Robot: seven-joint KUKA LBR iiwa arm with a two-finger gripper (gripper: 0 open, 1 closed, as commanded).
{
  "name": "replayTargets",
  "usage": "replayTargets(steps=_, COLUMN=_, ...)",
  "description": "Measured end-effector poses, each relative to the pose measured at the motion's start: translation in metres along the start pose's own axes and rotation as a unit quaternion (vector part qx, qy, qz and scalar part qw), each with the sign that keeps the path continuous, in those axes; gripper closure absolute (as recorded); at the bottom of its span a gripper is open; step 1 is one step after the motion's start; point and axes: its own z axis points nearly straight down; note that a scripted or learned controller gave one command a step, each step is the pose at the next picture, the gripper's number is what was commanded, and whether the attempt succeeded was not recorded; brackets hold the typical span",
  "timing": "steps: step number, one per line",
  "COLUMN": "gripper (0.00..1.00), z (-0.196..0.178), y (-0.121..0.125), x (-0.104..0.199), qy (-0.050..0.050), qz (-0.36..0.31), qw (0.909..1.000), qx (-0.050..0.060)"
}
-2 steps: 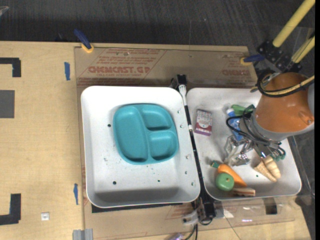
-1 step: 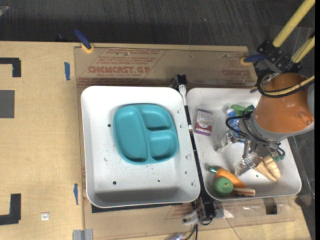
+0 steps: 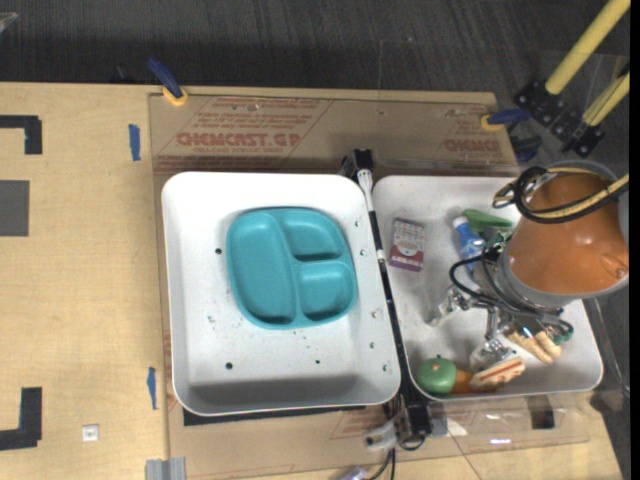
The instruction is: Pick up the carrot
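The carrot (image 3: 463, 385) is a short orange piece with a round green end (image 3: 437, 374). It lies at the front edge of the right bin (image 3: 585, 368). My gripper (image 3: 468, 330) hangs low over that bin, just behind the carrot and apart from it. Its two metal fingers (image 3: 442, 311) are spread open, and only bare bin floor shows between them. The arm's orange band (image 3: 565, 243) covers the bin's right part.
The left bin (image 3: 190, 298) holds a teal divided plate (image 3: 290, 265). The right bin also holds a small purple and white box (image 3: 406, 244), a blue and green item (image 3: 470, 230), and pale toy foods (image 3: 500, 370) (image 3: 538, 344) right beside the carrot.
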Motion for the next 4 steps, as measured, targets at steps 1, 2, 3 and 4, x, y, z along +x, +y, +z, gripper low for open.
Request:
replayTargets(steps=1, gripper=0.0, z=0.003, y=-0.084, x=0.029, qy=0.005, qz=0.065, qw=0.9979, qx=-0.001)
replayTargets(steps=2, gripper=1.0, z=-0.01, y=-0.085, x=0.024, qy=-0.001, qz=0.066, qw=0.9978, qx=0.001)
replayTargets(steps=3, gripper=0.0, z=-0.01, y=-0.085, x=0.025, qy=0.0, qz=0.066, qw=0.9978, qx=0.001)
replayTargets(steps=4, gripper=0.0, z=0.003, y=-0.083, x=0.012, qy=0.009, qz=0.256, qw=0.9666, qx=-0.002)
